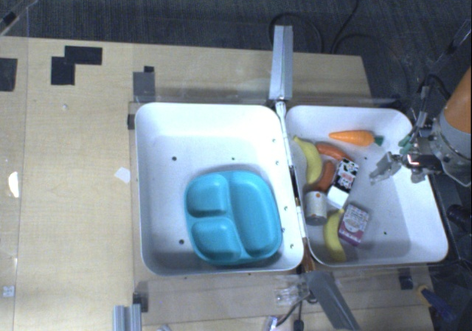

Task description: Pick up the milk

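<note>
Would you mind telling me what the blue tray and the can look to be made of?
The blue tray looks like moulded plastic with a smooth, slightly glossy finish: uniform colour, rounded compartments. The can appears to be metal, with a dull silver top, though it is too small to be certain.

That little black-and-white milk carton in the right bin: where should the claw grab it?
Probably across the milk's two long flat sides, coming from above. It lies tilted among a banana, a can and a reddish item, so a sideways approach looks blocked. The gripper sits to its right.
</note>
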Robot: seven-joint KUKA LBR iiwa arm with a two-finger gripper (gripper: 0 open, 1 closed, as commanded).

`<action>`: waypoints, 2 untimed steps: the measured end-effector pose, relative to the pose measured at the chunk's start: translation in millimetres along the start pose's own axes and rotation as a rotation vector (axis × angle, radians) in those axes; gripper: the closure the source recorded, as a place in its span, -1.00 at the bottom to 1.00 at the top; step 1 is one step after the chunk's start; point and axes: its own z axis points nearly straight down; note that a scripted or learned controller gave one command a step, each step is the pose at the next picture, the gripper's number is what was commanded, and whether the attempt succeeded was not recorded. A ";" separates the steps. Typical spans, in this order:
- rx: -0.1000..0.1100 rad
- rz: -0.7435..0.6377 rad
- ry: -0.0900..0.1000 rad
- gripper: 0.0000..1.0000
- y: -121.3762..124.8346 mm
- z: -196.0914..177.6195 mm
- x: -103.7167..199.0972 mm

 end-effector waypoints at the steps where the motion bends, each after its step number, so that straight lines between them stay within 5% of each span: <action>1: -0.002 -0.102 0.000 -1.00 39.6 101.9 23.8; 2: -0.021 -0.110 -0.003 -1.00 51.3 137.2 47.4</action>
